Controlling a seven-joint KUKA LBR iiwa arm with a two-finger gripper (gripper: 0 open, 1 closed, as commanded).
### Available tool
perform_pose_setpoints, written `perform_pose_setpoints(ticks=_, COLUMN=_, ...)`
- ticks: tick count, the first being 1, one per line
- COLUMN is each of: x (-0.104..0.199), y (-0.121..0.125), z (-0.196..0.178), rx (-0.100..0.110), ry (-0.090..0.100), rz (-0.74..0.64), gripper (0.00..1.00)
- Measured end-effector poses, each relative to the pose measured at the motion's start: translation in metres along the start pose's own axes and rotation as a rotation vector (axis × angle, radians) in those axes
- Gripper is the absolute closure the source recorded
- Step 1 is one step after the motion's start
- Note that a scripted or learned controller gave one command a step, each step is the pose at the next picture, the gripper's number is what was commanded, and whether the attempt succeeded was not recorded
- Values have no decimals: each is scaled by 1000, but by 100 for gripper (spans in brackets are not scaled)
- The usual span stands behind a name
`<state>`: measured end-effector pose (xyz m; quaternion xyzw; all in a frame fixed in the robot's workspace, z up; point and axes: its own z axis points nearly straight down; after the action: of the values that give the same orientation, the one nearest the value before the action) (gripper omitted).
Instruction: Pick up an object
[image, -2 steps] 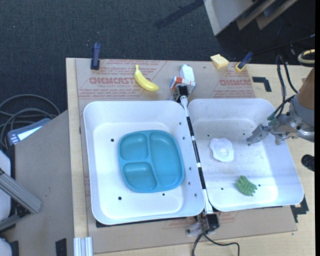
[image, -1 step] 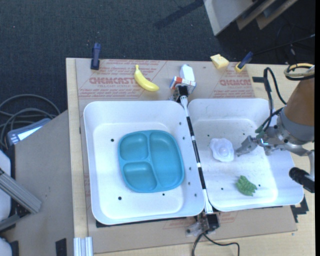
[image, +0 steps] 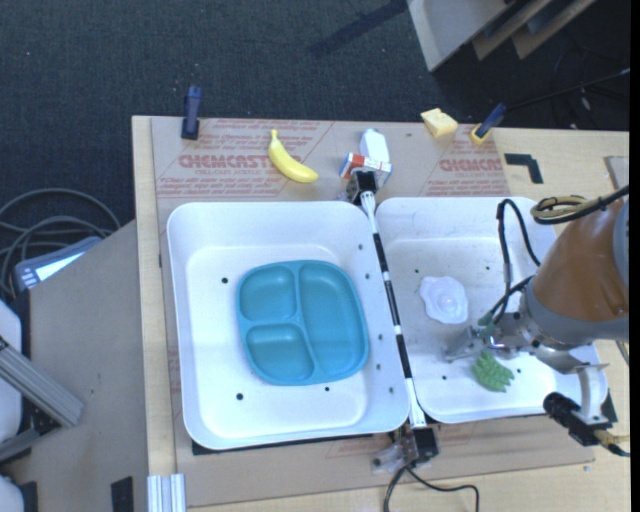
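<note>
In the right bin (image: 450, 235) lie two objects: a small white, translucent lid-like piece (image: 443, 298) near the middle and a green, knobbly item (image: 493, 372) toward the front. My gripper (image: 478, 347) is low inside this bin, just above and left of the green item and to the front right of the white piece. The arm's orange band (image: 585, 275) rises behind it at the right. The left bin (image: 200, 260) holds a blue divided plate (image: 300, 322) lying flat in its middle.
On the bench behind the bins lie a banana (image: 290, 160), a small red and white carton (image: 369, 160), a yellow block (image: 438, 122) and two blue clips (image: 191, 110). A black cable (image: 505, 240) loops over the right bin. A divider rail (image: 388, 290) separates the bins.
</note>
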<state>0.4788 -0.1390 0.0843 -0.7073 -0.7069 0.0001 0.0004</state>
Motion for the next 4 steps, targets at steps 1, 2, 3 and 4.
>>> perform_pose_setpoints(ticks=1, x=0, y=0, z=-10, rx=-2, ry=-1, rz=1, gripper=100)
perform_pose_setpoints(ticks=2, x=0, y=0, z=-10, rx=-2, ry=-1, rz=1, gripper=0)
perform_pose_setpoints(ticks=3, x=-2, y=23, z=-56, rx=-1, ry=-1, rz=-1, gripper=0)
perform_pose_setpoints(ticks=4, x=2, y=128, z=-121, rx=-3, ry=-1, rz=-2, gripper=0)
